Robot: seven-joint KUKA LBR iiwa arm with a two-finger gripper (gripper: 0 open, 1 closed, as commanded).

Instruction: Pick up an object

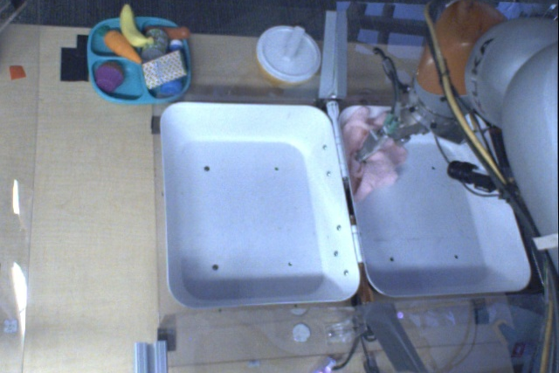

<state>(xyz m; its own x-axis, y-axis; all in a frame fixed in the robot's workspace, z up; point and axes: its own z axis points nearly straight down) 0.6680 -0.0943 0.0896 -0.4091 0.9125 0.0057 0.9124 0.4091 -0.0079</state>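
Note:
A crumpled pale pink cloth (371, 155) lies in the far left corner of the right bin (445, 249), against the wall between the two bins. My gripper (377, 144) reaches in from the right and is down on the cloth's upper middle, its thin fingers pressed into the folds. The grey arm with its orange band (454, 39) rises behind it at the upper right.
The left bin (253, 205) lies beside the right one. A blue tray of toy food (138, 58) stands at the back left of the bench, and a white lidded cup (288, 54) sits behind the left bin. Cables (476, 175) hang over the right bin.

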